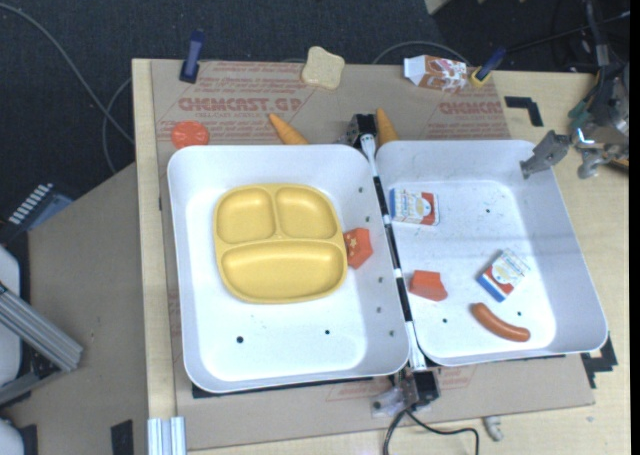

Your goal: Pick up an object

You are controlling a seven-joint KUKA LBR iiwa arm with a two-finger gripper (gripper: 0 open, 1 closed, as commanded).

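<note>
1. Gripper (545, 155) sits at the far right corner of the right bin (560, 233), just over its rim; you cannot tell from this view how it is set, and nothing shows in its grasp.
2. Right bin contents, nearest the gripper first: you have a small white carton with a red and blue label (413, 207) near the far left side, a second small carton (503, 275) toward the right, an orange-red wedge (428, 285) left of it, and a sausage (499, 322) lying near the front edge. All four lie on the bin floor, apart from one another and well apart from the gripper.
3. Left bin (290, 343) holds a yellow divided tray (279, 242) with three compartments. A small red block (357, 246) lies just beside the tray's right edge, close to the wall shared with the right bin.
4. Worktop (250, 93) behind the bins carries loose items: a slice of bread (322, 67), a carrot (286, 129), an orange-red disc (188, 133), a blue clip (191, 55) at the far left edge, and a crumpled white and red wrapper (437, 71).
5. Cables run off the worktop to the left and rear.
</note>
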